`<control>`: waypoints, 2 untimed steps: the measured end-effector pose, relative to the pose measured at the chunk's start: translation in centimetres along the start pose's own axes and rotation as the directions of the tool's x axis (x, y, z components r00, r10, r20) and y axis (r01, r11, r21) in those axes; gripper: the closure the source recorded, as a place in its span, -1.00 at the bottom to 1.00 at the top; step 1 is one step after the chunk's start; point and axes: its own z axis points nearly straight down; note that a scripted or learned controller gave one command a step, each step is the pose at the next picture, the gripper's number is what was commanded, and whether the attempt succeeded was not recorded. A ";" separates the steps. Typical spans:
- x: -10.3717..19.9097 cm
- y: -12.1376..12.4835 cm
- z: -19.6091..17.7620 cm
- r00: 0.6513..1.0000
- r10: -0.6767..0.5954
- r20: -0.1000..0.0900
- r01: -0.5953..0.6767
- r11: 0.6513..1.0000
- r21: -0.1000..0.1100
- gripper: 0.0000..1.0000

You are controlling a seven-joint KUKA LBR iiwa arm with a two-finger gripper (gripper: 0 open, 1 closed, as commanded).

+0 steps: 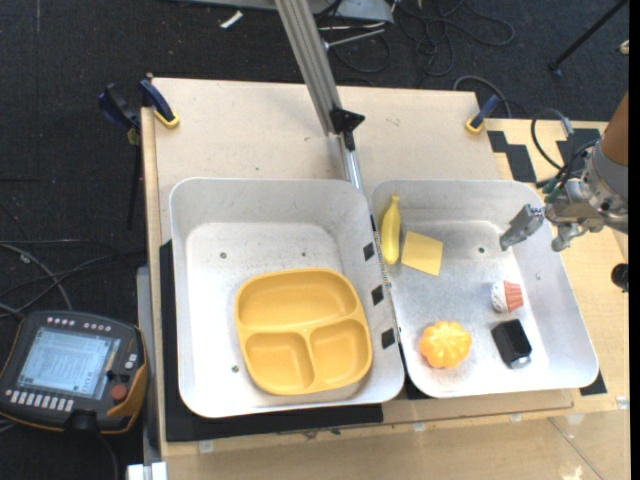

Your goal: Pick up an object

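The right bin holds a yellow banana against its left wall, with a pale yellow block touching it. Nearer the front lie an orange, pumpkin-like fruit, a black box-shaped object and a small red and white piece. My gripper hangs over the bin's right rear part, above and behind the red and white piece. Its fingers stand apart with nothing between them.
A yellow divided tray lies in the left bin. A slanted metal pole rises from between the bins at the back. A teach pendant sits off the bench at the left.
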 end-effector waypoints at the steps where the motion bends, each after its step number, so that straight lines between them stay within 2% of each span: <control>1: 0.1 -0.7 6.2 1.000 0.001 -0.001 -0.001 1.000 0.003 -1.00; 2: 0.1 -0.6 10.6 1.000 0.001 -0.001 -0.001 1.000 0.000 -1.00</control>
